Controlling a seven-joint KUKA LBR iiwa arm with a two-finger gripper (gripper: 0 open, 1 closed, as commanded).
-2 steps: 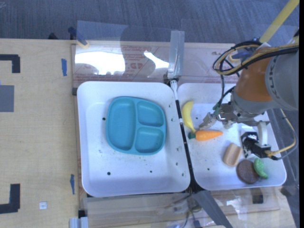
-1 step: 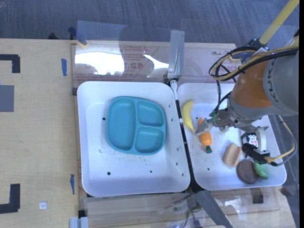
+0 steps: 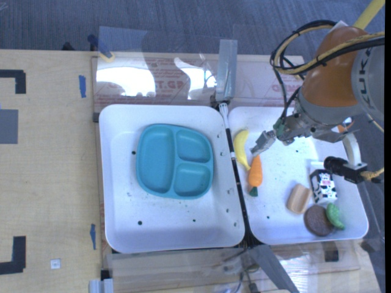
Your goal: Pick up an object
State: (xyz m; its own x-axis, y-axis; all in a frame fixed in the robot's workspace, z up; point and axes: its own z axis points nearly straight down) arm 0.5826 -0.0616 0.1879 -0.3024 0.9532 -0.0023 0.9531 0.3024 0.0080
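In the right bin a yellow banana lies against the left wall, with an orange carrot just below it. My gripper hangs above the bin's upper left part, right beside the banana and just above the carrot's top end. Nothing shows between its fingers. Near the bin's right side lie a tan block, a black-and-white cow toy, a brown round disc and a green piece.
The left bin holds a blue three-part plate. A grey metal post stands behind the divider between the bins. The arm's orange band and cables hang over the right bin's far edge.
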